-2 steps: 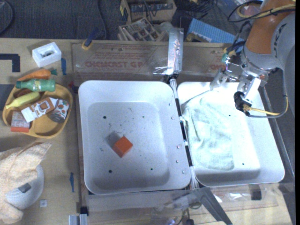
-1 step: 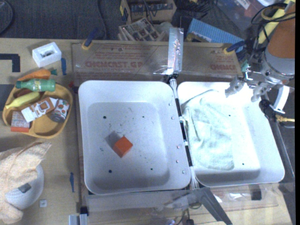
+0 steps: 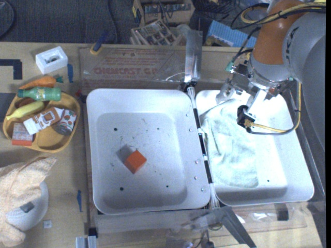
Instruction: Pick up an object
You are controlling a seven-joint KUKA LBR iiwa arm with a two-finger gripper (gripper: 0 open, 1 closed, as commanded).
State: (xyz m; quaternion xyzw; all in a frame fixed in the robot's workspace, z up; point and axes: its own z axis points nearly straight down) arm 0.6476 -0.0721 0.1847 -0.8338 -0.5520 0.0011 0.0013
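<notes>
From the camera view, an orange block (image 3: 136, 161) is seen lying on the floor of the left bin (image 3: 103, 105), a little left of centre, one corner turned toward the lens; a pale cloth (image 3: 232, 149) is spread across the right bin (image 3: 297, 185). The pincer (image 3: 234, 93) is poised over the far end of the right bin, just above the cloth's upper edge, well apart from the block; whether it is released or clenched cannot be told (the wrist housing hides it). The block is judged light, stiff and flat-faced; two opposite side faces would be the place to take it. The cloth is judged soft and limp; a bunched fold would serve.
</notes>
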